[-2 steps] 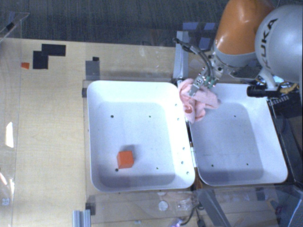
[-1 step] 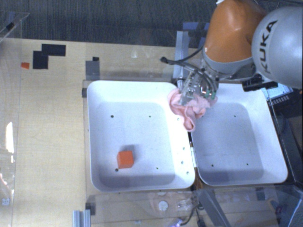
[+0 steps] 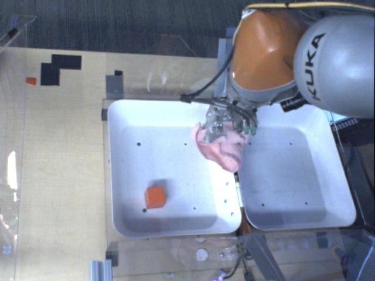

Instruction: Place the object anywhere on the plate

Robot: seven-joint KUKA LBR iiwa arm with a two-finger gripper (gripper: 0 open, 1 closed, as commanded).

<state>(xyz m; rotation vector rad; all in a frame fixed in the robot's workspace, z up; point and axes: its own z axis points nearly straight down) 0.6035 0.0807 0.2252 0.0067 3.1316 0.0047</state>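
Honestly, you get little of the tool itself: starting at the left, you see the wooden bench (image 3: 58,174) with black marks and one small orange tag near its far left corner, then two white bins side by side. You can count one orange block (image 3: 155,197) in the left bin (image 3: 126,157), sitting on the floor near its front left part, well apart from everything else. Further right, one pink plate (image 3: 221,148) hangs at the left bin's right edge, tilted, its upper part hidden under the gripper (image 3: 227,123). You can see the gripper's metal parts pressed against the plate's top rim, but the orange band and grey wrist cover so much that you cannot tell how the tool stands or whether it truly grips the plate. The right bin (image 3: 293,180) has its far left corner hidden by the arm (image 3: 304,45), which is cut off at the right.
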